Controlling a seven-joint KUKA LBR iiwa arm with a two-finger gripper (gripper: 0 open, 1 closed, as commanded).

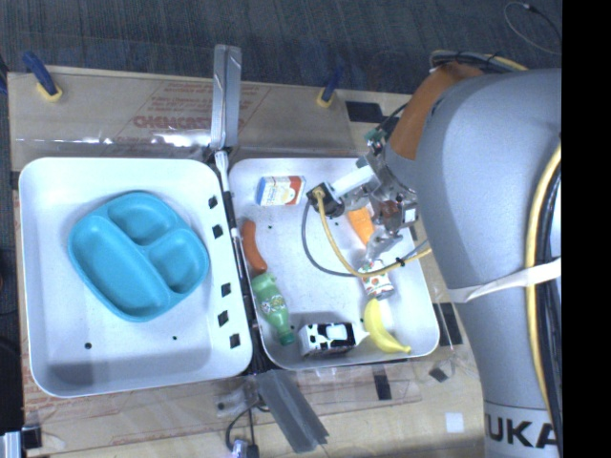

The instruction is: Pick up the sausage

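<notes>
The sausage (251,243) is a short reddish-orange link lying along the left wall of the right bin (315,275), just above a green bottle (270,305). My gripper (386,225) hangs over the right side of that bin, well to the right of the sausage and apart from it. It is above an orange item (360,224) and a small carton (375,281). Yellow and black cables loop from the wrist across the bin floor. Nothing shows held in the gripper.
The right bin also holds a small milk carton (280,191) at the back, a black-and-white carton (327,337) at the front and a banana (382,327) at the front right. A blue divided plate (138,253) lies in the left bin (57,351).
</notes>
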